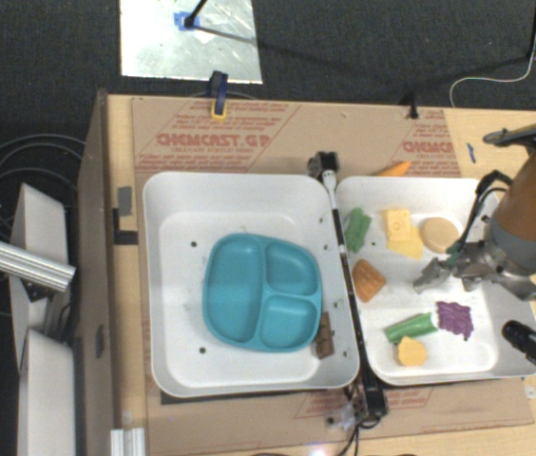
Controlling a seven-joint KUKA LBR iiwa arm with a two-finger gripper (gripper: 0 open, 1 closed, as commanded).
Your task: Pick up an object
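Note:
The right bin [477,367] holds several toy foods: a green piece [355,228], a yellow cheese block [399,233], a tan round piece [438,233], an orange-brown wedge [368,279], a green cucumber [411,327], purple grapes [455,319] and a yellow-orange piece [411,351]. My gripper [442,267] reaches in from the right over bare bin floor. It sits below the tan round piece and above the grapes. It stands open with nothing between its fingers.
The left bin [168,255] holds a teal divided plate [263,293], with a small brown item [325,335] at its right wall. An orange carrot [393,169] lies on the cardboard behind the right bin. A black clamp [325,166] sits where the bins meet.

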